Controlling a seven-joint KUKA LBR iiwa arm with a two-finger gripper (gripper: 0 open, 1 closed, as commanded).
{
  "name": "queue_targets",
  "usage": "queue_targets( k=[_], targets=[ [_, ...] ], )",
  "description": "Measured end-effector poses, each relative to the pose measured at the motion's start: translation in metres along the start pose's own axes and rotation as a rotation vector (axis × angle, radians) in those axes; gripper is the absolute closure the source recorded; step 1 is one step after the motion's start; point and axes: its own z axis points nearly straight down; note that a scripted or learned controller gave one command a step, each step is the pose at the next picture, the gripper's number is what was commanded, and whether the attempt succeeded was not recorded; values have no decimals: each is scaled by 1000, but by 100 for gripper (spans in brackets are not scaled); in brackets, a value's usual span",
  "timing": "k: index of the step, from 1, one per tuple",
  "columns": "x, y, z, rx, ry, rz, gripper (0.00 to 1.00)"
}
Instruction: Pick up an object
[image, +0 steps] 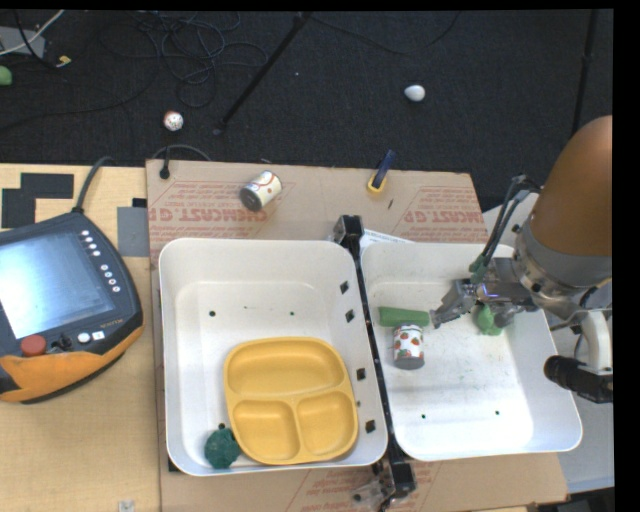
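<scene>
My gripper (468, 308) hangs low over the right bin (500, 420), near its back right part. A small green rounded object (488, 321) lies right beside it, touching or just under its right side; whether it is gripped I cannot tell. To the left of the gripper lie a flat green block (402, 316) and a small white can with red marks (408, 347), both apart from it. The grey arm with its orange band (585, 195) comes in from the right.
The left bin (200, 290) holds a yellow divided plate (290, 398) and a dark green lump (222, 447) at its front left corner. A small can (261, 189) lies on the cardboard behind the bins. A teach pendant (60, 295) sits at the far left.
</scene>
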Motion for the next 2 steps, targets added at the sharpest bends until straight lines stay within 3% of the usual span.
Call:
queue_targets(
  k=[1, 2],
  targets=[
    [105, -37, 96, 13, 4, -8, 0],
    [138, -39, -29, -10, 4, -5, 0]
  ],
)
